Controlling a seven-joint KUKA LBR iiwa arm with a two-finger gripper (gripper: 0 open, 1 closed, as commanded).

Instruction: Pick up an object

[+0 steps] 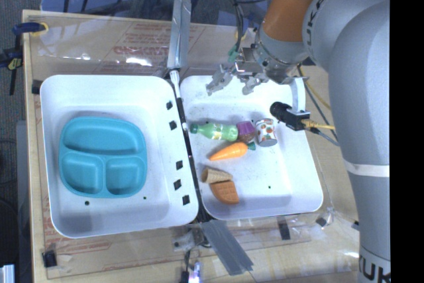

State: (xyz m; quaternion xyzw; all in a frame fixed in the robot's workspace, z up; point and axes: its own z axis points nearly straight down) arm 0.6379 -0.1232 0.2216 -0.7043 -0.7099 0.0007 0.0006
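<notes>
The left bin (pixel 50 162) carries one teal divided tray (pixel 103 156). In the right bin (pixel 301 172) lie one green bottle (pixel 215 132), one toy carrot (pixel 229 151), one cone-like piece (pixel 216 175), one brown wedge (pixel 225 192), one purple block (pixel 246 129) and one small can (pixel 266 132). The tool (pixel 232 81) hangs spread and unladen above the bin's far end. A good grasp would descend straight, straddling the carrot's narrow width.
</notes>
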